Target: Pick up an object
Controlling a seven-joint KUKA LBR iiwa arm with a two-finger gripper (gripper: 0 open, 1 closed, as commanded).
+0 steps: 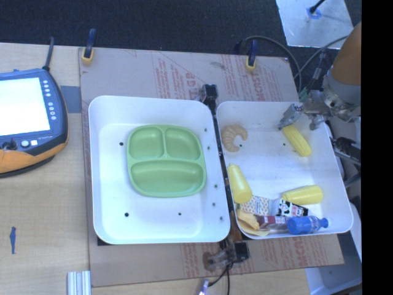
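Nearby, spread-fingered gripper (299, 114) just above yellow corn (296, 141) (croissant (234, 136) leftward, apart).

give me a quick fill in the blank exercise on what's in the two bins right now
1. The green divided plate lies in the ____ bin.
2. The croissant sits near the right bin's ____ left corner.
3. The bottle at the right bin's near edge has a ____ body.
4. The pincer hovers just above a yellow ____.

Missing words: left; far; blue; corn cob
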